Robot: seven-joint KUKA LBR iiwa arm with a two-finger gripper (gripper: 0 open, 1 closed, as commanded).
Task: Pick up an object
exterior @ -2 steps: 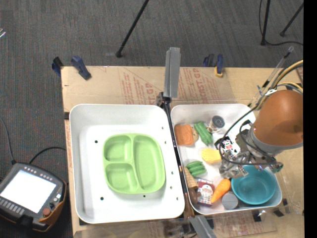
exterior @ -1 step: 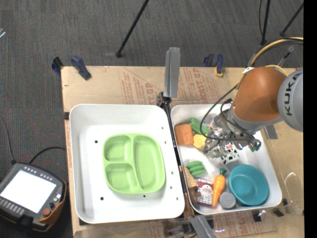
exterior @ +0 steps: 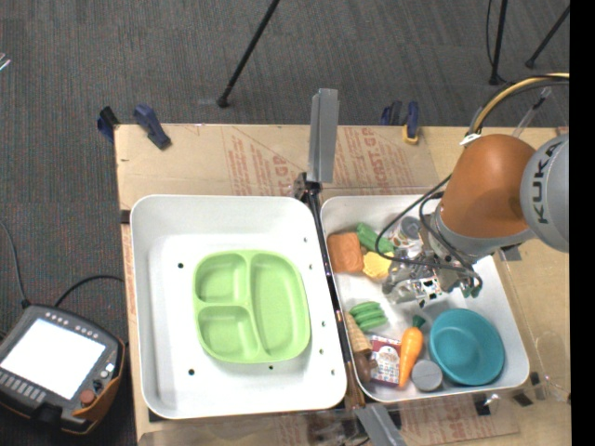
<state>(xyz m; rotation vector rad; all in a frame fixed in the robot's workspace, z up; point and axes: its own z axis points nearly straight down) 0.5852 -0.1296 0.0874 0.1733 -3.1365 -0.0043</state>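
Note:
My gripper (exterior: 410,284) hangs low over the middle of the right bin (exterior: 514,316), under the orange wrist band. It sits just right of a yellow toy (exterior: 376,266) and above a green pea pod (exterior: 369,315). An orange-brown bread piece (exterior: 345,252) and a green toy (exterior: 373,238) lie to its left. An orange carrot (exterior: 410,353), a red box (exterior: 384,360), a cone (exterior: 358,338) and a grey disc (exterior: 427,375) lie nearer the front. A teal bowl (exterior: 466,346) stands at the front right.
The left bin (exterior: 158,249) holds a light green divided plate (exterior: 251,305). A grey post (exterior: 323,142) rises behind the bins' shared edge. Blue clamps (exterior: 149,124) grip the cardboard bench top. A tablet pendant (exterior: 56,360) lies at the lower left.

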